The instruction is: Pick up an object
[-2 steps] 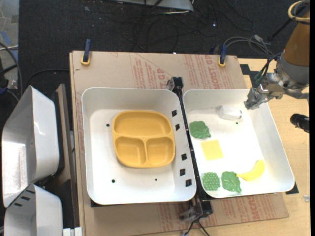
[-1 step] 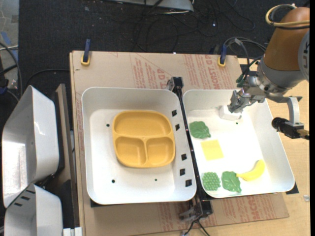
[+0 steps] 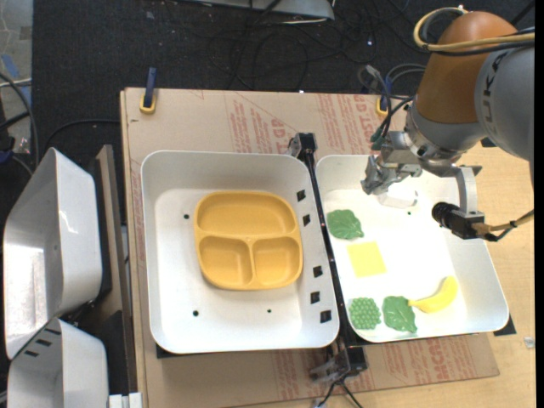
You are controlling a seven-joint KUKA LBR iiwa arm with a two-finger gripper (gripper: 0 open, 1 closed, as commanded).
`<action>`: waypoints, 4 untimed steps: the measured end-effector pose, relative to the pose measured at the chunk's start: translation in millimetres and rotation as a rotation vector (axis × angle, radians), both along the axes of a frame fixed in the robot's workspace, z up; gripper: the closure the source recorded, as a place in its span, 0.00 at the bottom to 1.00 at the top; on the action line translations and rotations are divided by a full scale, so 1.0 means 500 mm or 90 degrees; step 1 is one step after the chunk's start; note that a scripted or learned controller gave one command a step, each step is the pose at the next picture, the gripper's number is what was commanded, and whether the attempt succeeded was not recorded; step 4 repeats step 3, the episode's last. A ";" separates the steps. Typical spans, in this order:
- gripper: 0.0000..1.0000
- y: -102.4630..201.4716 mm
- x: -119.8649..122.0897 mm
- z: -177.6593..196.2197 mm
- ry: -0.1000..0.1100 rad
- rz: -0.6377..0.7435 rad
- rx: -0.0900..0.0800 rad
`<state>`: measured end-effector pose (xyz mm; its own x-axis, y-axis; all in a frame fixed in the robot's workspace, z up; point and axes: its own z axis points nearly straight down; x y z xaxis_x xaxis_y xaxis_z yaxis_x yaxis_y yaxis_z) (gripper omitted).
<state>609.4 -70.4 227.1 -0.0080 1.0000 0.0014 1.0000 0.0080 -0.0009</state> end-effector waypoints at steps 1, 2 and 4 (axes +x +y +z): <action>1.00 0.122 0.004 -0.015 0.000 0.001 0.000; 1.00 0.234 -0.005 -0.027 0.000 0.000 0.000; 1.00 0.332 0.006 -0.028 -0.001 0.000 0.000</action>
